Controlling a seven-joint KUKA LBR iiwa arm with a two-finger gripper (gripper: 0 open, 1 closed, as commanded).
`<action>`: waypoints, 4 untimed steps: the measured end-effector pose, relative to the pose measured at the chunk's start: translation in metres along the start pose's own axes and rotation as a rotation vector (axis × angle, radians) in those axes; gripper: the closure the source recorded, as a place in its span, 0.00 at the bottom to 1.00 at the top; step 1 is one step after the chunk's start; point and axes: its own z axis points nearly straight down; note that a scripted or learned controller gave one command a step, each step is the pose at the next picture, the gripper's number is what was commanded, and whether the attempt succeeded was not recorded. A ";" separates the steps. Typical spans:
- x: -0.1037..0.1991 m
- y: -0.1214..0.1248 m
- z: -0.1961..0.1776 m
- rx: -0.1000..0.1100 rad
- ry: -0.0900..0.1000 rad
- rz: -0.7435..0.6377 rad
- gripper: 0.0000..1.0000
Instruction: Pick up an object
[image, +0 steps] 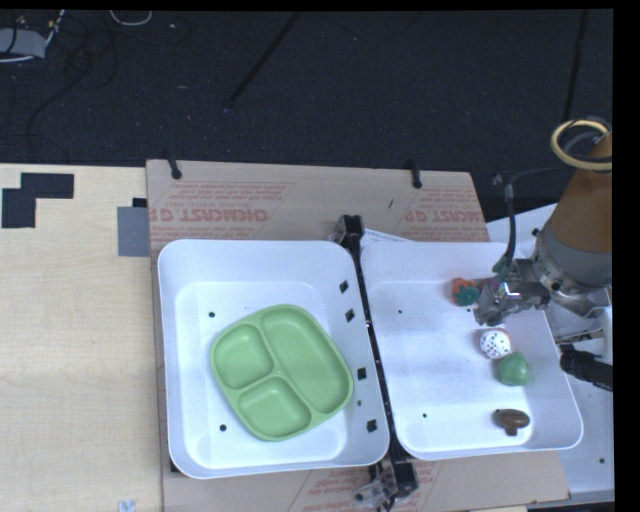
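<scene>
The pincer (497, 300) is hanging low over the upper right part of the right bin (440, 400), and whether it is apart or together cannot be told from this slanted view, because its metal parts are blurring into one small grey mass. Nothing is showing between them.

Four small things are lying in this bin, all along its right side. An orange and teal piece (464, 291) is resting just beside the pincer, on its left. A white ball with dark dots (495, 344) is lying just below the pincer, and a green ball (514, 371) is touching it or nearly touching it (the gap is too small to judge). A brown piece (511, 420) is lying well apart, near the lower right corner.

The white ball is looking like the nearest candidate. It is probably light, and being round and smooth it may be rolling away if the pincer is pushing it from one side only, so taking it across its widest middle seems safest. The green ball so close may be getting in the way.

The bin floor is smooth, white and shallow, giving little friction. The bin wall is standing close on the right, so room for approach is narrow there. In the left bin (185, 300) a green divided plate (282, 372) is lying, on the pale bench (70, 350).
</scene>
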 end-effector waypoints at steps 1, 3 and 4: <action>0.049 -0.011 -0.009 -0.001 0.000 -0.001 1.00; 0.158 -0.034 -0.018 -0.001 -0.002 -0.001 1.00; 0.200 -0.041 -0.009 0.001 -0.002 0.001 1.00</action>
